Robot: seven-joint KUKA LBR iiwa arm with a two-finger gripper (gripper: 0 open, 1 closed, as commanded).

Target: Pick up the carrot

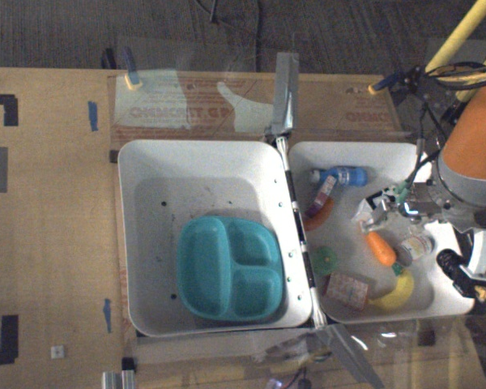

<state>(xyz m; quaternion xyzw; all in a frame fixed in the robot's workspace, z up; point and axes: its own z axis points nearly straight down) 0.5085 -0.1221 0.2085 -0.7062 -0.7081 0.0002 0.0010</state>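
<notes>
Carrot (381,248) beside gripper (378,214); labels unreadable.

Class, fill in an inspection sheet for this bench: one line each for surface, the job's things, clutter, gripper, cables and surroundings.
Surface: wooden bench bearing a left bin and a right bin, side by side.
Job's things: carrot lying in the right bin, near its middle.
Clutter: teal divided tray in the left bin; in the right bin a blue-capped bottle, a banana, a green round item and a small patterned box.
Gripper: gripper hangs over the right bin, just above the carrot in the picture.
Cables: dark cables by the arm at upper right.
Surroundings: blue tape marks on the bench; dark floor beyond.
</notes>
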